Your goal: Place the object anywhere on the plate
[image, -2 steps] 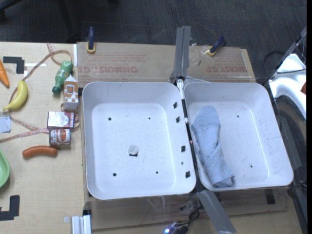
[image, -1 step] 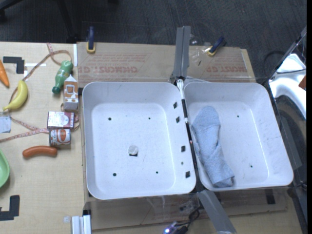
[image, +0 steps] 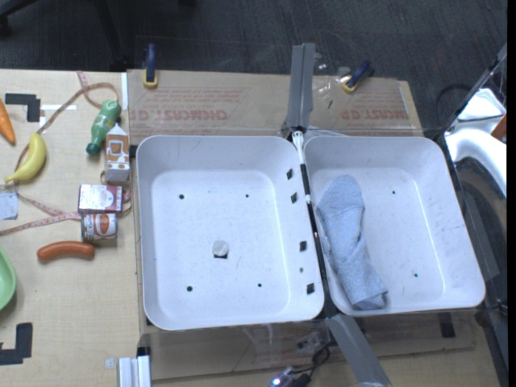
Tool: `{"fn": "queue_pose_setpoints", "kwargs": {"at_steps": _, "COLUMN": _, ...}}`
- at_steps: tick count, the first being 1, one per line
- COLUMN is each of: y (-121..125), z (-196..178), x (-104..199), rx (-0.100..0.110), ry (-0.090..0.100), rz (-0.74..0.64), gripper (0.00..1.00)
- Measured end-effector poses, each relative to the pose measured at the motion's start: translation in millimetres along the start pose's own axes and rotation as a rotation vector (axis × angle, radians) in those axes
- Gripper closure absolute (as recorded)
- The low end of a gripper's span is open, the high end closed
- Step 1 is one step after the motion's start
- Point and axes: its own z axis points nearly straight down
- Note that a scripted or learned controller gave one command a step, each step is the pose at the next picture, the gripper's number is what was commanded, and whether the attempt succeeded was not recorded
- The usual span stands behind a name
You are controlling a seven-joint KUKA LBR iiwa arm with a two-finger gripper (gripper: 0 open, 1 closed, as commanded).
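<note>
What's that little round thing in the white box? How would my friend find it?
Look at the left white bin, the one beside the bin holding a blue-grey cloth. On its floor, a bit below the middle, lies one small round grey-white object. The tiny dark dots around it are flat marks, while this piece is paler, bigger and raised.

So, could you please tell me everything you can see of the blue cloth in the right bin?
The blue cloth is a pale, grey-blue piece of soft fabric that looks like terry towelling. It lies crumpled and folded into a long strip on the floor of the right bin, running from the bin's middle toward its near left corner. Its upper end is broad and rounded; its lower end bunches near the front wall. Its left edge lies along the bin's left wall, by the divide from the left bin. Nothing else touches it.
</note>
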Motion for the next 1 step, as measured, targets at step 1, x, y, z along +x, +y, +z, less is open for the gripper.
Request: {"fn": "queue_pose_setpoints", "kwargs": {"at_steps": 1, "y": -4.3, "z": 0.1, "x": 3.4, "rx": 0.001, "ry": 0.002, "rz": 0.036, "gripper": 1.00}}
